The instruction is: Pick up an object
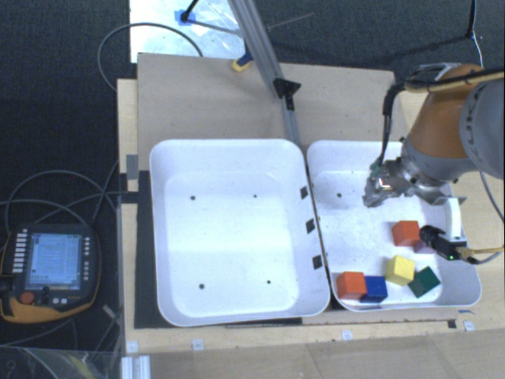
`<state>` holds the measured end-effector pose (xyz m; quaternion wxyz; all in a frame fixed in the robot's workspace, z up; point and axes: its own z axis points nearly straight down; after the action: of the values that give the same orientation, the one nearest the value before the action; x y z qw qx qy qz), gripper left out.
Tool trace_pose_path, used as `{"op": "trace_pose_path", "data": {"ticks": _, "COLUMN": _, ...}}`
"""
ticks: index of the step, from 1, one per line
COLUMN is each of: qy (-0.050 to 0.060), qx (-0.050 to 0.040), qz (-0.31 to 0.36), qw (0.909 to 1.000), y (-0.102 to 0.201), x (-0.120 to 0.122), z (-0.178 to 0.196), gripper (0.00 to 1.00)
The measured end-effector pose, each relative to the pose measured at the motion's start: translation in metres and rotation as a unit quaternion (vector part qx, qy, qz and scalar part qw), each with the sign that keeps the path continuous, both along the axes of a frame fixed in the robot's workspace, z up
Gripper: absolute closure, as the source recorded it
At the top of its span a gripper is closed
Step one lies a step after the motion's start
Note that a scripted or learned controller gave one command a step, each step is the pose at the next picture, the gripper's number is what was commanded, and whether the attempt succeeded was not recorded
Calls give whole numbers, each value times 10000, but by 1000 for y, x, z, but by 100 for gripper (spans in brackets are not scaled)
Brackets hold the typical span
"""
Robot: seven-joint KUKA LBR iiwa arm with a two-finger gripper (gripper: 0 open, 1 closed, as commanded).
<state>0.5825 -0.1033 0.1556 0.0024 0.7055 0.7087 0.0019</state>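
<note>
The right bin [339,164] holds several small blocks near its front. A red-orange block [406,233] lies furthest back, with a yellow block [400,270] and a green block [425,281] in front of it. An orange block [352,283] and a blue block [375,289] touch each other at the front wall. My gripper [375,193] hangs over the middle of the right bin, behind and left of the red-orange block, with nothing seen in it. The grey and orange arm [450,129] comes in from the right.
The left bin [229,227] stands beside the right one, divided by a shared rim with black clips [310,226]. A metal pole [264,50] slants across the bench behind the bins. A teach pendant [49,271] lies on the floor to the left.
</note>
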Motion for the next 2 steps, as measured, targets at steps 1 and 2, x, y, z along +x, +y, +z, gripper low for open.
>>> {"op": "trace_pose_path", "data": {"ticks": 1, "qy": 3, "qx": 0, "qz": -1, "qw": 10000, "y": -1, "x": -3, "z": 45, "gripper": 100}}
{"op": "trace_pose_path", "data": {"ticks": 2, "qy": -15, "qx": -4, "qz": 10, "qw": 10000, "y": 4, "x": 6, "z": 105, "gripper": 100}}
